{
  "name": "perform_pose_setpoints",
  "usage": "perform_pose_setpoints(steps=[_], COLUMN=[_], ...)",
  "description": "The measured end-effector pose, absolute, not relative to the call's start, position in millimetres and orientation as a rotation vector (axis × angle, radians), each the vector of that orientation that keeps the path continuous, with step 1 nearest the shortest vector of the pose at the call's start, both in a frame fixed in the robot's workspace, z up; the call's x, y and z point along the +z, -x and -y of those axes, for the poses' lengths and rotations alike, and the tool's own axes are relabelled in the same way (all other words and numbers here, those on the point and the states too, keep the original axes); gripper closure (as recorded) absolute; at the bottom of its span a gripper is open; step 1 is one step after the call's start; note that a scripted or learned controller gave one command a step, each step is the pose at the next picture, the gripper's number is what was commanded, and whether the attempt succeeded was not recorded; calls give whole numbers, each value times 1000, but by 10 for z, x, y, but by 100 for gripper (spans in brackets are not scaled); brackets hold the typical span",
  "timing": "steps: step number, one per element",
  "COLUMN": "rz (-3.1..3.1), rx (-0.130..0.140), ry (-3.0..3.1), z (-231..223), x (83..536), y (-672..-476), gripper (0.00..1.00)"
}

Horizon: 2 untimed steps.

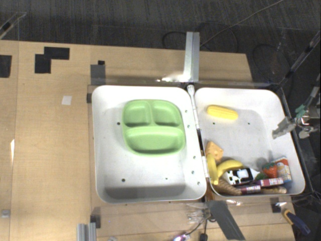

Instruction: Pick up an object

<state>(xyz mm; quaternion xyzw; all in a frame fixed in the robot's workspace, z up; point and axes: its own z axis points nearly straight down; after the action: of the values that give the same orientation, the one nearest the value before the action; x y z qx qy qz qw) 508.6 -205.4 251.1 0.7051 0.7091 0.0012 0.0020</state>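
Along rt bin (251, 92) front edge toy clutter (246, 174), rear open w/ corn (222, 113)

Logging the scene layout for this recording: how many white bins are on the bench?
2. The left bin holds a green divided plate; the right bin, touching it along the middle, holds a corn cob and a pile of small items at its near edge.

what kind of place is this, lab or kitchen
Most likely a robotics lab: two shallow white bins on a wooden bench, toy food such as a yellow plastic corn cob, and loose cables on dark carpet.
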Motion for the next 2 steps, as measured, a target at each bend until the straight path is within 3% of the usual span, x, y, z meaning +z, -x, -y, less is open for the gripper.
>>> perform_pose_setpoints(steps=[1, 2], rz=[-2326, -2346], rx=[3, 14], ry=[-2109, -2073], z=[1244, 1147], x=[1148, 903], y=[-5420, -5987], gripper=[0, 0])
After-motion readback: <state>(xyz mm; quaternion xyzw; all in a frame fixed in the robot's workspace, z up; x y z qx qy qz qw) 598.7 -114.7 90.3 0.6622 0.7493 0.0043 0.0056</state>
